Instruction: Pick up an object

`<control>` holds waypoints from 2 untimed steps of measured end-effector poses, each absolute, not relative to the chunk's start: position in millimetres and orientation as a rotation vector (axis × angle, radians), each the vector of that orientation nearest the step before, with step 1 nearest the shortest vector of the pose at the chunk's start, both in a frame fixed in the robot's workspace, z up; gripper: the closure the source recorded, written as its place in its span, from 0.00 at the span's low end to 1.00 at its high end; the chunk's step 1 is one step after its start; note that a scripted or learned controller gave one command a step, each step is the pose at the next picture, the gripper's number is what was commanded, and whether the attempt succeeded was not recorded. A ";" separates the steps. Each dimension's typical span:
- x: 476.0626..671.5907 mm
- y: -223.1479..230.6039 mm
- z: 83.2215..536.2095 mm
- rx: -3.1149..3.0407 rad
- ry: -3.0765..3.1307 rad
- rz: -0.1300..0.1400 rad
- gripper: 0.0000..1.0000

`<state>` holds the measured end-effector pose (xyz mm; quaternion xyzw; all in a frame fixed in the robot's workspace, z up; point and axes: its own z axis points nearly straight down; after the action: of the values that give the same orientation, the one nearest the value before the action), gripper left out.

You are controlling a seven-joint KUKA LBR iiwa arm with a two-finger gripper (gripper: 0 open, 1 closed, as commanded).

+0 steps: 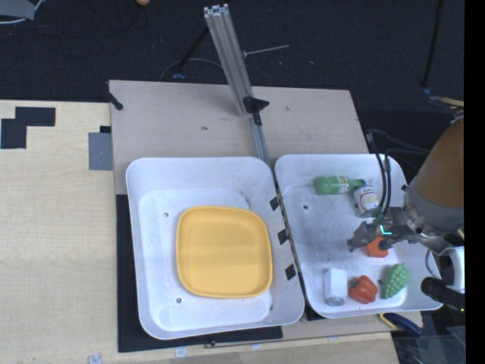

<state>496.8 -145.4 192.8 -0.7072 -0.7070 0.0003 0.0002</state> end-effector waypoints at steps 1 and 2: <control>496.8 -145.3 192.8 -2.221 -2.221 0.001 0.00; 499.7 -147.4 131.1 -2.218 -2.218 0.005 0.00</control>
<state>499.7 -147.4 131.1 -0.7070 -0.7072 0.0017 0.0024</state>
